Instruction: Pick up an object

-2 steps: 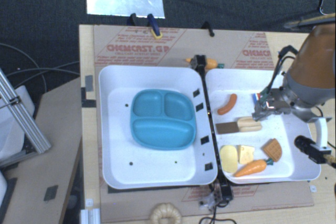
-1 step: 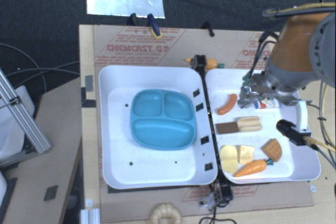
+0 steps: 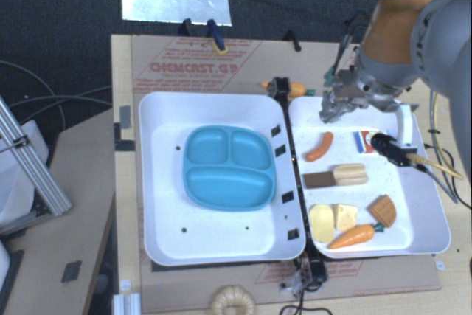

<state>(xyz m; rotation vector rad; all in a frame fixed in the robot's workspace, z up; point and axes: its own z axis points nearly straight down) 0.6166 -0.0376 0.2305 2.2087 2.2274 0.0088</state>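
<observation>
My gripper (image 3: 333, 111) hovers over the far left corner of the right bin (image 3: 436, 231), above and just behind a red sausage (image 3: 318, 147). I see nothing held in it. Lying in the same bin are a brown and tan bar (image 3: 336, 176), a red, white and blue packet (image 3: 363, 141), a waffle-like biscuit (image 3: 382, 210), a carrot (image 3: 352, 235), a pale yellow round slice (image 3: 321, 222) and a yellow cheese piece (image 3: 346, 216).
The left bin (image 3: 164, 232) holds a blue divided plate (image 3: 228, 167). A small orange and black item (image 3: 286, 89) lies on the cardboard behind the bins. A beige ring (image 3: 234, 300) sits at the bench's front edge.
</observation>
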